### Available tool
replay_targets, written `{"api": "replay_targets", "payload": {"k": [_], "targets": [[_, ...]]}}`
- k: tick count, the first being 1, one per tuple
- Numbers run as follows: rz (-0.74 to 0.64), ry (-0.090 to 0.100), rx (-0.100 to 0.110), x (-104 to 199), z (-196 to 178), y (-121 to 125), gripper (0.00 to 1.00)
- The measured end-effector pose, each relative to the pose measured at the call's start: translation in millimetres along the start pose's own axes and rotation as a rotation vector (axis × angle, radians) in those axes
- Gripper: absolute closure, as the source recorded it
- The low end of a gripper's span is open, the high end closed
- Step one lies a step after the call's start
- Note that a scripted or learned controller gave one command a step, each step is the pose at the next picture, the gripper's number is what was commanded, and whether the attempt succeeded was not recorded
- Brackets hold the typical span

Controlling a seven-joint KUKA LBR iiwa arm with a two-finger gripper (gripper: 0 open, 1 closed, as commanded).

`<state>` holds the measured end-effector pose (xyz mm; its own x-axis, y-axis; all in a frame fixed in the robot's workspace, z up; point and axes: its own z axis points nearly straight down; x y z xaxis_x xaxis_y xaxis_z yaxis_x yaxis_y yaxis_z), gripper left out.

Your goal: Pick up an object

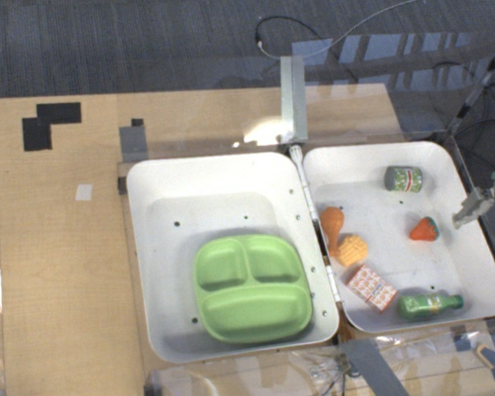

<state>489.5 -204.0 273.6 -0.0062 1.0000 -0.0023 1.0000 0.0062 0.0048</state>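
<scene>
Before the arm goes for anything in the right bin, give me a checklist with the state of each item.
1. Things to pick lie in the right bin: ok. A can, strawberry, carrot, yellow fruit, checked box and green bottle are there.
2. Claw sits at the bin's right rim, nothing seen in it: ok.
3. Claw open enough to grasp: cannot tell, too small and blurred.
4. Strawberry stands apart from its neighbours: ok.
5. Carrot and yellow fruit apart: not ok, they touch, close to the divider.
6. Green tray lies in the left bin, out of the way: ok.
</scene>
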Motion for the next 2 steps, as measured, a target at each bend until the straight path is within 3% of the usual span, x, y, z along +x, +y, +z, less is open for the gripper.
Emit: {"api": "replay_targets", "payload": {"k": [1, 2], "targets": [[0.129, 0.002, 0.004, 5, 119, 55, 0.0], [0.171, 0.001, 0.001, 5, 179, 70, 0.0]]}}
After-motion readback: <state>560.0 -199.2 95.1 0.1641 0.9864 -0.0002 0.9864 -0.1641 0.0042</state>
